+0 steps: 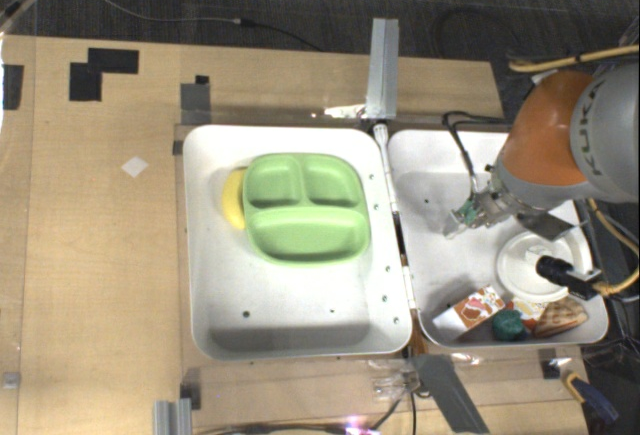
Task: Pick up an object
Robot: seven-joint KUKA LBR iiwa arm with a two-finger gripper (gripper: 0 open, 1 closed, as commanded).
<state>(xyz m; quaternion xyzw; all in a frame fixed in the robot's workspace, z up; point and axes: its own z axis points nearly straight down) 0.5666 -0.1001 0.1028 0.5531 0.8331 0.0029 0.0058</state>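
Over the right bin [430, 173] hangs the gripper [468, 215].

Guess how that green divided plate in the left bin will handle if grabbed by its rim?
The green divided plate looks like moulded plastic, so probably stiff and light. It is wide and shallow, so likely to tilt from a one-sided rim grip. Its glossy surface may slip, and it overlaps a yellow object, which may shift.

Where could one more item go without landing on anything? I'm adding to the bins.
Left bin: bare floor along the near edge below the green divided plate. Right bin: bare patch at its far left, between the divider and the hand. Its near right corner is crowded: white lid, snack packets, teal object.
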